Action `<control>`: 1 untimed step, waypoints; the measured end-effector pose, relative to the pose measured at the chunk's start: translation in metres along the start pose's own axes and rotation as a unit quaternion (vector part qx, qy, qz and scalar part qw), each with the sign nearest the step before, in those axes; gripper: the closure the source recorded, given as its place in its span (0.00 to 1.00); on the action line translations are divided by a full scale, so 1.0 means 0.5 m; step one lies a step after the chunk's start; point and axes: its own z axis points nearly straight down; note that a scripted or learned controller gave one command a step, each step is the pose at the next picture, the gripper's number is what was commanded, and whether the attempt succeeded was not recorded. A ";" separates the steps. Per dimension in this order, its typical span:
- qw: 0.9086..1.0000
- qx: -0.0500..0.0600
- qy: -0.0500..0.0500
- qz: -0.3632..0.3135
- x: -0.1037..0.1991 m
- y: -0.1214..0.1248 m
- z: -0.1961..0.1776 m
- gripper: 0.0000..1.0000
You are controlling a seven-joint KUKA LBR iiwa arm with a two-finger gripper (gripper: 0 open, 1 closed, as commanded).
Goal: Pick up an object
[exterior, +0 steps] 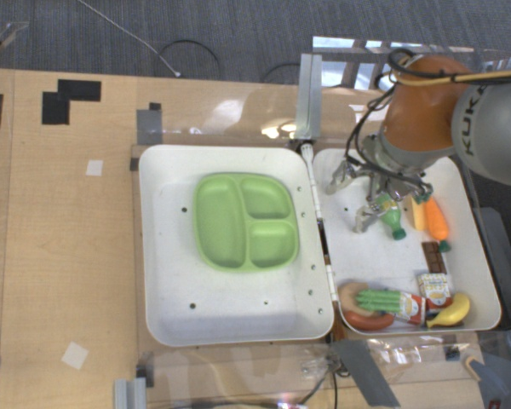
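My gripper (351, 199) hangs over the upper middle of the right bin (349, 262), below the orange band of the arm. Its fingers stand open, one near the bin's left wall and one lower, with nothing between them. A small green bottle (393, 221) lies just right of the lower finger, partly under the wrist. An orange carrot (436, 218) lies further right. A brown chocolate bar (434, 257) sits below the carrot.
Along the right bin's front edge lie a sausage (363, 318), a green bundle (383, 300), a red-and-white pack (426, 301) and a banana (453, 312). The left bin (170, 305) holds a green divided plate (244, 221).
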 end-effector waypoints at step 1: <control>1.000 0.001 0.001 0.028 0.074 -0.062 -0.001 0.00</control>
